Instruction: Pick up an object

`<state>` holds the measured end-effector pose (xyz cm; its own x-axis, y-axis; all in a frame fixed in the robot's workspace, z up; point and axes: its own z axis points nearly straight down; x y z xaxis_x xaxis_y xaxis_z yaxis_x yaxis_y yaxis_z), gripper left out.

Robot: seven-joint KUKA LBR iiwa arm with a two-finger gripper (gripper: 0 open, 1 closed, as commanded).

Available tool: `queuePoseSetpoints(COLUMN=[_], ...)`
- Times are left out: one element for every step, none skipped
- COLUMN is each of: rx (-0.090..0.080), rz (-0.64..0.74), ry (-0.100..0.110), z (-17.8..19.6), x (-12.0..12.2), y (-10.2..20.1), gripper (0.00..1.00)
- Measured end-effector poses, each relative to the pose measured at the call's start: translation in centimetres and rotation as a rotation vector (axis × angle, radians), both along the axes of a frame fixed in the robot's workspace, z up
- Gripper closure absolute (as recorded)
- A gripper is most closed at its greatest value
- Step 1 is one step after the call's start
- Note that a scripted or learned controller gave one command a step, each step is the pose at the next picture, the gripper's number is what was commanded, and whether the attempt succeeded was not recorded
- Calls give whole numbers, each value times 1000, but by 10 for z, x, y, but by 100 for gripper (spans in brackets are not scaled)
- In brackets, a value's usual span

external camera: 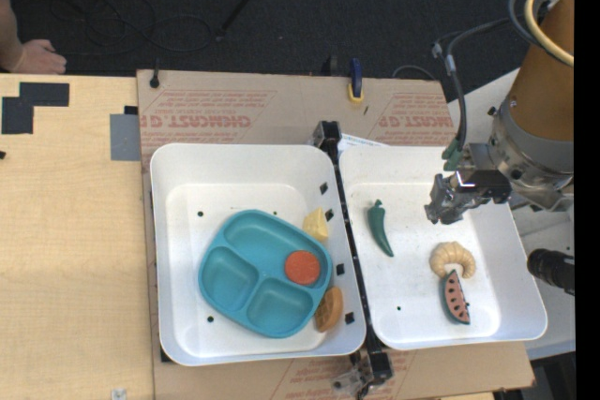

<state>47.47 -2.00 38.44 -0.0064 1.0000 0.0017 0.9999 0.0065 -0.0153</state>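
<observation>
Tool [448, 206] hangs over the right bin [525, 318], upper-right part, dark and blocky, reaching in from the right under the grey wrist and orange band of the arm [548, 108]. Cannot tell how the tool is set; too dark and blurred, and nothing visible in its grip. A black cable [457, 98] loops from the wrist down to it.

Nearest things: green chili pepper [379, 227] lies on the bin floor to the left of the tool, apart from it, long axis roughly top to bottom. Below the tool, a pale croissant-shaped piece [454, 258] lies curled, and just under it, touching or nearly so, a watermelon slice [457, 298] with red face and dark seeds, green rind to the right.

Left bin [178, 201] sits side by side with the right one, black clips along the shared divider. In it a teal compartment plate [248, 272], tilted diagonally. A red-orange round item [302, 268] rests on the plate's right side. A yellow chunk [317, 225] sits just off the plate's upper right edge, and a brown bread-like item [328, 309] leans at its lower right edge.

Both bins rest on cardboard [234, 112] on the light wood surface [66, 248]. Blue clamp [355, 80] at cardboard's far edge.
</observation>
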Motion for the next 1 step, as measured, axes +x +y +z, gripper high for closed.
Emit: queuePoseSetpoints(rx=[-1], rz=[-2], ry=[-18], z=[58], x=[2], y=[33], gripper=[100])
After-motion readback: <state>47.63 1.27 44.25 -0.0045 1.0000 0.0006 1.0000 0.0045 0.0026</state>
